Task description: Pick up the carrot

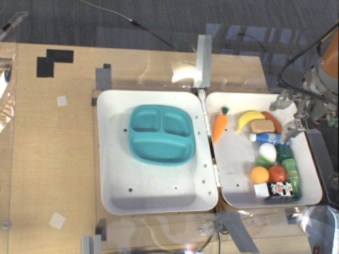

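The carrot (219, 127) lies untouched at the right bin's (233, 194) nine o'clock edge, so the pick has not begun. The tool (294, 125) hovers near three o'clock, well apart; whether it is spread cannot be told.

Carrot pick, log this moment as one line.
target: orange toy carrot with green top, right white bin, near left wall | gripper: over right side, apart from carrot | phase: not grasped
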Controlling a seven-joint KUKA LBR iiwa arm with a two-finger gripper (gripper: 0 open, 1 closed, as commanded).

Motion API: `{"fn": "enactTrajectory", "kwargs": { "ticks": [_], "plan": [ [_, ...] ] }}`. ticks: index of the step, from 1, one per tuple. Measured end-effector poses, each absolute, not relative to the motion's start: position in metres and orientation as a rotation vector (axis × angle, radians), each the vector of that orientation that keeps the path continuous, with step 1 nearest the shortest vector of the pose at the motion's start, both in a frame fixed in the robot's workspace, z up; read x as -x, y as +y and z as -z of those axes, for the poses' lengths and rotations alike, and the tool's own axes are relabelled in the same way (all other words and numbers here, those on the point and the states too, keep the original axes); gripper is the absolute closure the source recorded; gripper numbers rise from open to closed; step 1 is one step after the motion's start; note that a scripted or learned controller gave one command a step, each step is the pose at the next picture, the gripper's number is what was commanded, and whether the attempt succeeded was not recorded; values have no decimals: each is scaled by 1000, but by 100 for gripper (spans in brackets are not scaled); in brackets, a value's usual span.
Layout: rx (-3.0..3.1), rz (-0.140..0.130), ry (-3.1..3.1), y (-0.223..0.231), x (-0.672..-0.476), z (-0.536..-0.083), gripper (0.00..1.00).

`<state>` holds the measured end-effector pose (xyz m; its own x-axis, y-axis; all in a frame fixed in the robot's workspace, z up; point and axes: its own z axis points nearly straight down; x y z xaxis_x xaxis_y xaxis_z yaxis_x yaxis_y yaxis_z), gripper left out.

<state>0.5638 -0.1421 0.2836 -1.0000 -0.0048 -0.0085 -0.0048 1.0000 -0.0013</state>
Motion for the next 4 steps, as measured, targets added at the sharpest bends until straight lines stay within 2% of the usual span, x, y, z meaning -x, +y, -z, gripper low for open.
{"fn": "enactTrajectory", "kwargs": {
  "ticks": [1,2,3,4],
  "plan": [
    [399,-3,3117,-135,-492,-128,0],
    [452,7,3092,-105,-566,-90,0],
    [236,0,3118,-89,-636,-89,0],
    [-171,-4,3140,-103,-669,-101,0]
  ]
}}
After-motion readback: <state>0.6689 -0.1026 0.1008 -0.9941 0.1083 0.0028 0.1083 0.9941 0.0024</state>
